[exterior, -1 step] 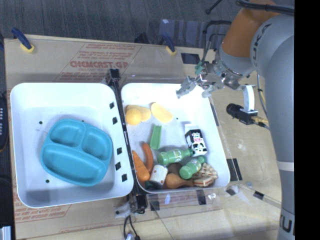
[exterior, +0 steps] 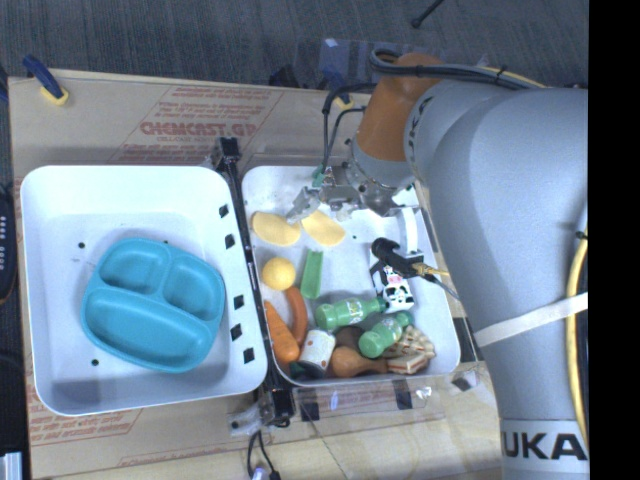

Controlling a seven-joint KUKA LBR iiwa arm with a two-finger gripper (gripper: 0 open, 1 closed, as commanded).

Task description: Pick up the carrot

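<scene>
Nearest the camera, the grey arm (exterior: 510,268) fills the right side and reaches over the right bin (exterior: 432,230). Its gripper (exterior: 322,196) hangs at that bin's far end, above two pale yellow chip-like pieces (exterior: 300,230); it grips nothing, and how far it is parted I cannot tell. From the gripper, the carrot (exterior: 281,334) lies well toward the near-left, against the bin's left wall, long axis running near to far, beside a sausage (exterior: 297,312).

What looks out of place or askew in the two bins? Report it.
Nothing looks spilled or damaged. The right bin is crowded: two green bottles lie on their sides, and the carrot leans against the left wall. The blue tray sits skewed in the left bin.
</scene>
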